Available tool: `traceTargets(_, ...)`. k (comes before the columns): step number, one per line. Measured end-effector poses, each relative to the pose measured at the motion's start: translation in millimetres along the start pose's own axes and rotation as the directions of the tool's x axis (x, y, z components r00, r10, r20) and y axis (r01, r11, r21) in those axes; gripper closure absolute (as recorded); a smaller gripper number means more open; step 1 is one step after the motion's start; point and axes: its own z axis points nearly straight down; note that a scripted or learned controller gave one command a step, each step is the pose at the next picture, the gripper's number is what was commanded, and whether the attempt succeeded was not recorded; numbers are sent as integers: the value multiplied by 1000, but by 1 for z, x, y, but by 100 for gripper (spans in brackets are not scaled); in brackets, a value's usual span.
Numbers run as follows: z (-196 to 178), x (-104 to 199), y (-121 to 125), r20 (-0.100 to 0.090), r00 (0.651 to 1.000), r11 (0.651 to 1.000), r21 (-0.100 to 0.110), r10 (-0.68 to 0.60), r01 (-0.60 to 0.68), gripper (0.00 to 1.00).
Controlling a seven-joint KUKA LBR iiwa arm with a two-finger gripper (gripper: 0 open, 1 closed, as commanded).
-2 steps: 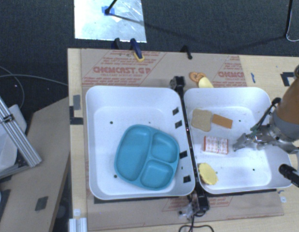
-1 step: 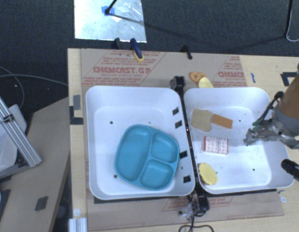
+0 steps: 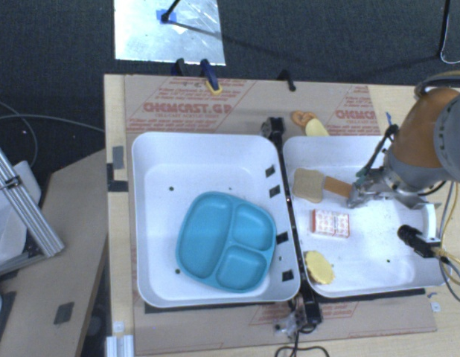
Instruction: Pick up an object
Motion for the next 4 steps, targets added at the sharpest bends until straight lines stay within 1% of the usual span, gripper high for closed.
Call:
traceTargets(1,-1,31,38,-1,1000,1000,-2,0,0,100)
traceTargets(2,-5,22,-69,0,1000,1000,-8,10,-10,100)
traceTargets(3,-105,96,-96,-6,1000,1000,-3,-3,3,100)
traceTargets(4,-99,146,-90,-6,1000,1000,5,-2,2,100)
